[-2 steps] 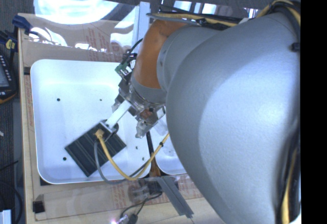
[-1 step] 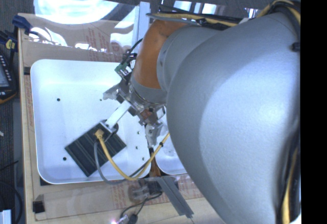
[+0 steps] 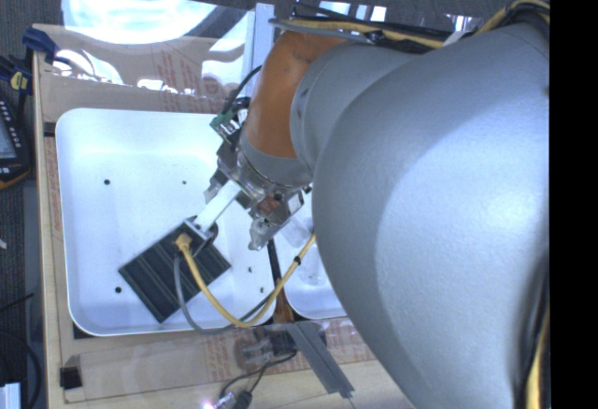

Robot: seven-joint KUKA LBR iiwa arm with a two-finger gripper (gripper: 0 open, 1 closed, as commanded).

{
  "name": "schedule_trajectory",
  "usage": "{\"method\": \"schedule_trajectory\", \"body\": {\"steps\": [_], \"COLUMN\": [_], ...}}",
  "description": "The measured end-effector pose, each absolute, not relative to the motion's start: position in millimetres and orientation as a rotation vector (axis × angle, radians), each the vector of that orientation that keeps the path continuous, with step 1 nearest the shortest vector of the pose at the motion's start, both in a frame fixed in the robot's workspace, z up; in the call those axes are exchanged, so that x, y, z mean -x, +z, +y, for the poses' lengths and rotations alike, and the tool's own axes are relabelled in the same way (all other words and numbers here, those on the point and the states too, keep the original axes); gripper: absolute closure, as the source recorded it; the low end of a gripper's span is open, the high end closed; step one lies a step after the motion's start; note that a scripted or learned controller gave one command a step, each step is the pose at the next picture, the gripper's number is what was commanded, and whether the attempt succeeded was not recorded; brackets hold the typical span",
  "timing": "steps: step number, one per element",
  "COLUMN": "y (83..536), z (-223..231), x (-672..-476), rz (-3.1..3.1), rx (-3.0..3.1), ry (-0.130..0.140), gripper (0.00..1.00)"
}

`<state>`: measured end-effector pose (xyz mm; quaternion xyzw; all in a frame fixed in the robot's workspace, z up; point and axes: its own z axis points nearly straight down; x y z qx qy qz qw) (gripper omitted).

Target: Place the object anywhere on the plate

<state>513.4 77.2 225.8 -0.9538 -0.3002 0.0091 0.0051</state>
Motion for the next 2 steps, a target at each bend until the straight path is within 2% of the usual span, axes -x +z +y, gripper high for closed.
{"method": "schedule_trajectory", "body": {"steps": [1,2], "y": [226,301], "z": [78,76], "x": [-513.2,-572.1], "rz": [-0.941,-0.638], "rx": [2.986,3.076], "ry": [0.03,0.002], "gripper": [0.0,0.0]}}
